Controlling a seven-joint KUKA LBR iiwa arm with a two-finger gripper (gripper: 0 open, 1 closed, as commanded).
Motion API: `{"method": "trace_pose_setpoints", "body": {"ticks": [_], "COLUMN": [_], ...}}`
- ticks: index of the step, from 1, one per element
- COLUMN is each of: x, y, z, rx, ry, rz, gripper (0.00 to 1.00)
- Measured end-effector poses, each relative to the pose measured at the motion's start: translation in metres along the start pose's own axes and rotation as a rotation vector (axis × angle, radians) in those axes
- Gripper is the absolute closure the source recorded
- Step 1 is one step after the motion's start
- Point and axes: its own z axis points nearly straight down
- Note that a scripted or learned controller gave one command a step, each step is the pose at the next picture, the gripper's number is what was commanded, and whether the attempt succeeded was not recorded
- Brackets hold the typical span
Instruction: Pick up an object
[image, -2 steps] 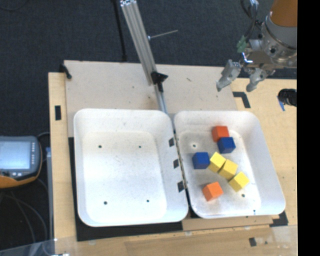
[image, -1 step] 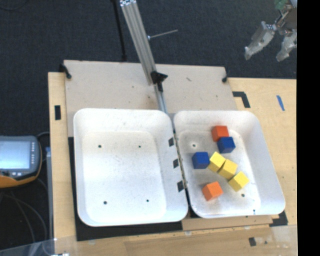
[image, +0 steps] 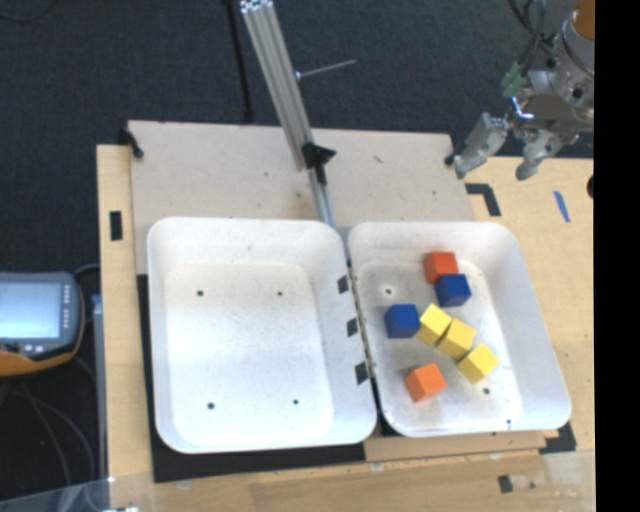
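Gripper (image: 508, 150) hangs spread wide and empty above the worktop's far right corner, beyond the right bin (image: 535, 330). Seven small blocks cluster mid-bin; the orange block (image: 425, 381) nearest the front edge lies slightly apart, likely easiest to grasp.

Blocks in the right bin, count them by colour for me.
Orange blocks: 2
Blue blocks: 2
Yellow blocks: 3
Total: 7
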Motion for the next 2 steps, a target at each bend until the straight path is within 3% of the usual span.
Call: {"method": "trace_pose_setpoints", "body": {"ticks": [1, 2], "x": [-0.023, -0.035], "y": [-0.011, -0.005], "z": [-0.104, 0.019], "rx": [-0.020, -0.001], "ry": [-0.003, 0.000], "rz": [-0.001, 0.000], "gripper": [0.00, 0.00]}}
